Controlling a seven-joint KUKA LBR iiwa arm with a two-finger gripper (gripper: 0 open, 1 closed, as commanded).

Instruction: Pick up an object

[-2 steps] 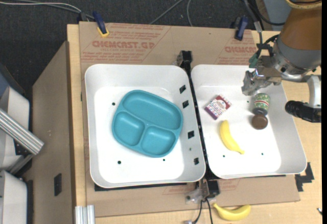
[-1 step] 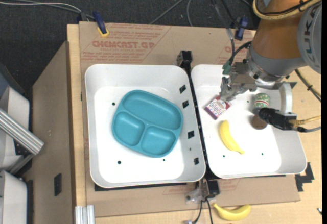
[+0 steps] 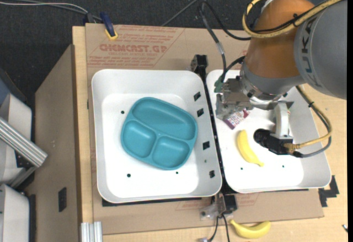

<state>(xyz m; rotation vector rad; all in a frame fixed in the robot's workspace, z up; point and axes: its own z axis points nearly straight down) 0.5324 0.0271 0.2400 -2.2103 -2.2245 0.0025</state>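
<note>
Currently at the approach/grasp step, nothing lifted yet. Gripper (image 3: 230,104) sits low over the far-left part of the right bin (image 3: 309,177), close to the wall shared with the left bin (image 3: 105,169). Cannot tell if it is wide or closed, since the wrist body hides the tip.

Likely target is the purple packet (image 3: 236,119), which pokes out just on the near side of the gripper, touching or almost touching it. No sign it is held. The banana (image 3: 248,149) lies just nearer than the packet, in the middle of the right bin, free and apart from the gripper. The teal divided plate (image 3: 159,133) sits alone in the left bin. A second banana (image 3: 251,229) lies outside the bins at the near edge.

Next move: close on the packet, then lift straight up. The flat packet and the nearby wall both make a slip likely.
</note>
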